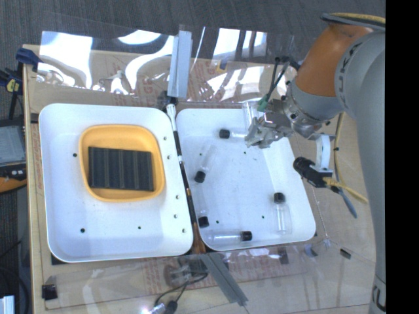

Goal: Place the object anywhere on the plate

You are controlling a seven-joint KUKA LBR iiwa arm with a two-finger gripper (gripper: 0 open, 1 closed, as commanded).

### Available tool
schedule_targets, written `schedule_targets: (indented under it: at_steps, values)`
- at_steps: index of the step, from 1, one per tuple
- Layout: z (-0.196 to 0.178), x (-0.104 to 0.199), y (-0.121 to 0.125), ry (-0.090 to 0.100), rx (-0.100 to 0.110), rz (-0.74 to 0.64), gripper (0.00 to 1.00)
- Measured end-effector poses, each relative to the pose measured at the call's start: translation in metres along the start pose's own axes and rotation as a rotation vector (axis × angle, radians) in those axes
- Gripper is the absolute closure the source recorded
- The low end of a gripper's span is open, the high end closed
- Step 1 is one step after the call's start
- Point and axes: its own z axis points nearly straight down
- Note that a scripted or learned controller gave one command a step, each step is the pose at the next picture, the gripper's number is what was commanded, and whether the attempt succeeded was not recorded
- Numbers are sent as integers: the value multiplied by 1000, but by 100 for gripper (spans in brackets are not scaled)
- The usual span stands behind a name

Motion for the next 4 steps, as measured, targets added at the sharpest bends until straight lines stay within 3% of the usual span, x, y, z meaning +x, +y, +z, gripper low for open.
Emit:
schedule_targets:
  at_steps: [1,2,3,4]
  values:
    - [46,47,-40,-1,0,-214,100]
    - [43,87,-102,-2,0,-241,100]
    - [43,137,-49,-3,-2,-412,100]
    - [43,137,-49,-3,-2,-411,0]
